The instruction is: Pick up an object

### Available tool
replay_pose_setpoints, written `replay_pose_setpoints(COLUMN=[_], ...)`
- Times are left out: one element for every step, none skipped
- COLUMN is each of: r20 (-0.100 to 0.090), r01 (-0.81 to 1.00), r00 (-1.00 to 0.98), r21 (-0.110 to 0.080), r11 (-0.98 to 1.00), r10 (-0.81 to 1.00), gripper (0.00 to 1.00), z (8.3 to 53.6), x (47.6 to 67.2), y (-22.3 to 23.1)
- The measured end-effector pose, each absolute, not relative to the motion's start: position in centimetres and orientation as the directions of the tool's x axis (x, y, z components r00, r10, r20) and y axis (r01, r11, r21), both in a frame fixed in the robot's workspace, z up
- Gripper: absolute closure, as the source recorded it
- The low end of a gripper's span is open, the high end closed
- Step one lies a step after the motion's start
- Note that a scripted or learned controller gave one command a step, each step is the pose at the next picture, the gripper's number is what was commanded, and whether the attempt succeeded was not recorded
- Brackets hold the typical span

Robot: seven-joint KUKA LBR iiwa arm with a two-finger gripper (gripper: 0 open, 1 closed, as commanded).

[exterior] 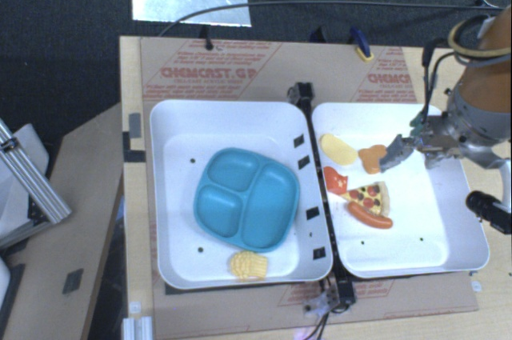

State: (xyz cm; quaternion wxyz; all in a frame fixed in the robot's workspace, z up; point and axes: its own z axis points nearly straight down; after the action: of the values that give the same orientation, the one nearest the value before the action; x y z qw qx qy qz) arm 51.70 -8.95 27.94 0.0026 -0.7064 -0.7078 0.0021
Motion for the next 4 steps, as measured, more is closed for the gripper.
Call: replay_pose_setpoints(r20=[0.0, 0.001, 0.001, 0.001], r01=[1.0, 1.0, 1.0, 1.0], r00=[-0.004, -0.002, 0.0, 0.0], r21=[0.002, -0.001, -0.003, -0.004], r11=[0.004, 0.002, 0.0, 0.0], r10=[1.0, 1.0, 1.0, 1.0], gripper=[0.0, 0.0, 0.0, 0.0], z=[28.3, 23.9, 19.6, 13.8], x=[51.9, 51.3, 51.5, 51.7], y=[-8.9, -8.4, -8.5, -9.3])
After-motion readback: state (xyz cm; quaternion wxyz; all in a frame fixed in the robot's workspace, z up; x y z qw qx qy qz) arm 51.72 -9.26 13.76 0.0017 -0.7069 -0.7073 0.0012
